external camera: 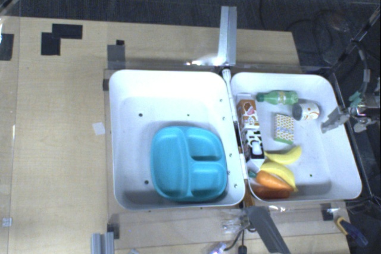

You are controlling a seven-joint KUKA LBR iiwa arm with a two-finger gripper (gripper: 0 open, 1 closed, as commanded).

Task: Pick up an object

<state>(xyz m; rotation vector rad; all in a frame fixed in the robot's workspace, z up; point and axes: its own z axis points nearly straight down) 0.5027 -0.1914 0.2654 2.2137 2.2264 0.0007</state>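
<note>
The right bin (331, 159) holds several objects. A green bottle (277, 97) lies on its side at the back, with a small white and dark cup-like item (305, 110) beside its cap. A long brown and white bar (251, 129) runs along the left wall. A green and yellow checkered packet (284, 127) lies in the middle, and a banana (283, 156) curves in front of it. An orange and red fruit-like piece (274, 181) sits in the front left corner. My gripper (342, 116) hangs at the bin's right rim, apart from every object.
The left bin (127, 128) holds a blue divided plate (189, 162). A metal post (228, 35) stands behind the seam between the bins. The right half of the right bin's floor is bare. Cables lie on the dark floor behind the bench.
</note>
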